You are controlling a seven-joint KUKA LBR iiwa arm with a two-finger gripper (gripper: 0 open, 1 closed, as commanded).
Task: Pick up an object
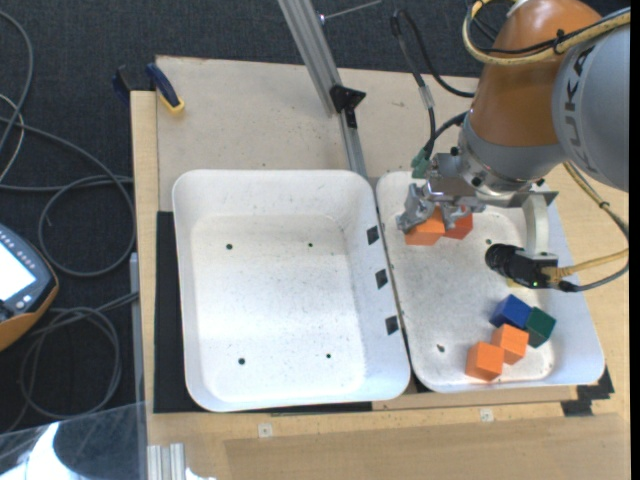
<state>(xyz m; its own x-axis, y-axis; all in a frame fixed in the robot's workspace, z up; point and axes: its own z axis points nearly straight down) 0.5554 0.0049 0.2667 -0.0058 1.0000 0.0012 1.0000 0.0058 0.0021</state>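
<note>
Right bin (560, 363) as the landmark: at its near end sit two orange cubes (497, 351), a blue cube (512, 310) and a green one (541, 325). Toward its far end, the end effector (437, 218) is clamped on an orange block (426, 231).

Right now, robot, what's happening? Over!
Gripper low over right bin, at orange blocks. Grasp unconfirmed. Four more blocks near bin's corner, out of the way.
</note>
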